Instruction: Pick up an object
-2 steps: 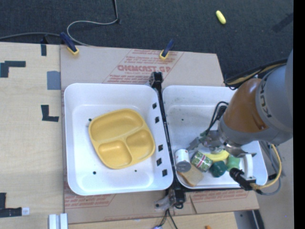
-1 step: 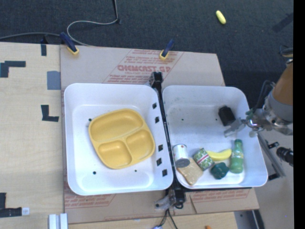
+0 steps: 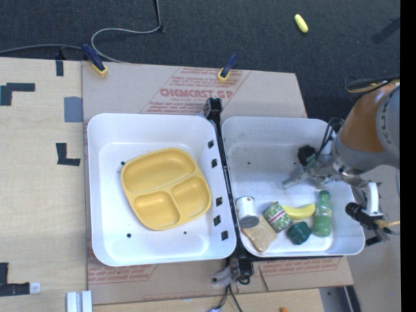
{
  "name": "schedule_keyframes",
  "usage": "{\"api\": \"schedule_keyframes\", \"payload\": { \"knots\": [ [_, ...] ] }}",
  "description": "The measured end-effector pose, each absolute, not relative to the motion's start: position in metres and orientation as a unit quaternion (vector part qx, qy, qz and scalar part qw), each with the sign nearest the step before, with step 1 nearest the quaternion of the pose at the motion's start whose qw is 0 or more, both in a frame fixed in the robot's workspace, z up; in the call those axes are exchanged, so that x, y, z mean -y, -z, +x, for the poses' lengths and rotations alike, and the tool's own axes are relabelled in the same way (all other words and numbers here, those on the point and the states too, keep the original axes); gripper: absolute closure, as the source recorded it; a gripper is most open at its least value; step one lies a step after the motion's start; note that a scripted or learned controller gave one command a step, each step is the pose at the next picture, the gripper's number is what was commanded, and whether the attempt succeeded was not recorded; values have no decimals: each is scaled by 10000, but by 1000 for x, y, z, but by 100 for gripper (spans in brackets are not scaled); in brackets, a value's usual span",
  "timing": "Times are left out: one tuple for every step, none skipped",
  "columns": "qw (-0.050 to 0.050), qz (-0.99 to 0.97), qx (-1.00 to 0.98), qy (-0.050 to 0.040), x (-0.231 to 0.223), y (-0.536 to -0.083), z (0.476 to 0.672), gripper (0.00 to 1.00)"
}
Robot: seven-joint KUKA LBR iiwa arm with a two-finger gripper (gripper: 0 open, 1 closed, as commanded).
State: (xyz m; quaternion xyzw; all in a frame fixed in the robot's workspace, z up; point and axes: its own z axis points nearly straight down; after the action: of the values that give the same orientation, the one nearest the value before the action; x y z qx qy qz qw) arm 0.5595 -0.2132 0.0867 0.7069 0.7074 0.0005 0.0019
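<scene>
right bin: white and shallow, on the right of the pair, its loose things bunched along the near edge.
bread: tan slab at the near rim, touching the can.
can: small, silver-topped, near the divider between the bins.
green packet: tilted, between the can and the banana.
teal cup: dark, just below the banana, beside the bottle.
banana: yellow, lying flat between the packet and the bottle.
bottle: green and clear, lying roughly along the bin's right side, its cap end just under the gripper.
gripper: low inside the right bin, above the cluster; nothing is seen between the fingers, and whether they are spread or closed cannot be told from this angle.
arm: grey with an orange band, reaching in over the bin's right wall.
left bin: white, beside the right bin.
tray: yellow, three compartments, lying at a slant in the left bin.
cardboard: brown sheet under both bins, held by yellow clamps at the far edge.
</scene>
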Motion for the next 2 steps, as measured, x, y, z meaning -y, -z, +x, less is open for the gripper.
{"api": "schedule_keyframes", "payload": {
  "knots": [
    [-3,7062,-7080,-20,221,-87,607,0],
    [-5,7062,-7080,-14,222,-87,634,0]
  ]
}}
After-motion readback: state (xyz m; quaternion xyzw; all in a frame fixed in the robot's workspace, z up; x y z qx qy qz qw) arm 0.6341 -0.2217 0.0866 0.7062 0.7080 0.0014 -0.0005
